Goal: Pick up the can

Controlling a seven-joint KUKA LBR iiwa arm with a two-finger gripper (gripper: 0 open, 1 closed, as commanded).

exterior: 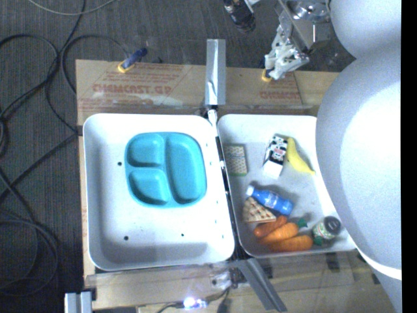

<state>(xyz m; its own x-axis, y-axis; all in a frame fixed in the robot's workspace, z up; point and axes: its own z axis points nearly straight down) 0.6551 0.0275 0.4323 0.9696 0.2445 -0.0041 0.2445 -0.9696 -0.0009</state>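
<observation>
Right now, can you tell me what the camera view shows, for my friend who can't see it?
A small can sits in the near right corner of the right bin, beside two carrots, a blue bottle, a banana and a little carton. The gripper hangs beyond the bins. The left bin holds a blue divided tray.

Below me a dark ribbed floor runs under loose looping cables, a brown cardboard sheet with red lettering covers the bench, and a small bright light glares at the near edge.
</observation>
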